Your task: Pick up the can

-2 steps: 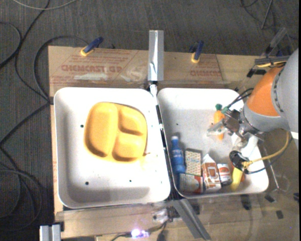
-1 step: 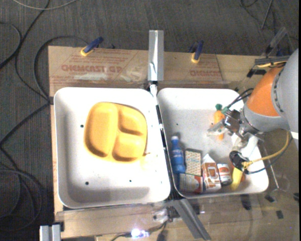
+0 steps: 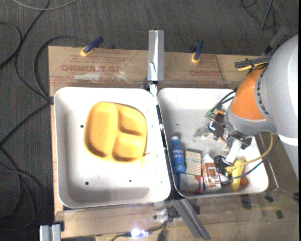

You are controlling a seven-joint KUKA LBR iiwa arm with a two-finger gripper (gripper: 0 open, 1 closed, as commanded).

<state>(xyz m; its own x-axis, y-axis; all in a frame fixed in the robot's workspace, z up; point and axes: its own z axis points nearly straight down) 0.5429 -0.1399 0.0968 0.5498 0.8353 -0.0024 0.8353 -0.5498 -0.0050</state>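
The can (image 3: 210, 175), red and white, lies on its side near the front wall of the right bin (image 3: 190, 109). It is wedged between a small patterned box (image 3: 192, 161) and a yellow banana-shaped item (image 3: 238, 170). My gripper (image 3: 204, 133) hangs over the middle of the right bin, behind and slightly left of the can, with nothing seen in it. The grey arm with its orange band (image 3: 246, 102) reaches in from the right and covers the bin's right side.
A blue bottle (image 3: 176, 156) lies along the right bin's left wall. A small red item (image 3: 244, 181) sits at the front right corner. The left bin (image 3: 70, 185) holds a yellow divided plate (image 3: 116, 130). Bare floor shows at the right bin's back left.
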